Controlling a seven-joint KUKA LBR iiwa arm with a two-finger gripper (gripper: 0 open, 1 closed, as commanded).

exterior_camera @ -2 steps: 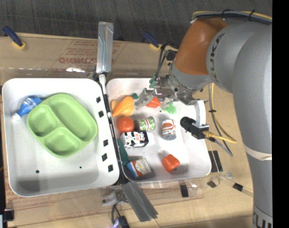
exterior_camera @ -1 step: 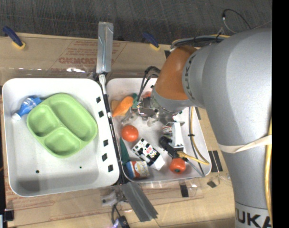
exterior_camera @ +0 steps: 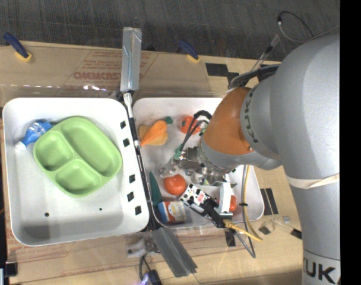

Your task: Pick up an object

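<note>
Right white bin (exterior_camera: 168, 107): the gripper (exterior_camera: 186, 186) is lowered over a round red-orange toy fruit (exterior_camera: 175, 184) at 6 o'clock, presumably for grasping; grip state cannot be told. Orange plastic carrot (exterior_camera: 154, 133) at 10 o'clock.

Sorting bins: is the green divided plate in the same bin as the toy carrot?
No, the green divided plate lies in the left bin; the toy carrot is in the right bin.

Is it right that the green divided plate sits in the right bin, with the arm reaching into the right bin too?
Not quite. In the camera view the green divided plate lies in the left bin. The arm does reach into the right bin.
</note>
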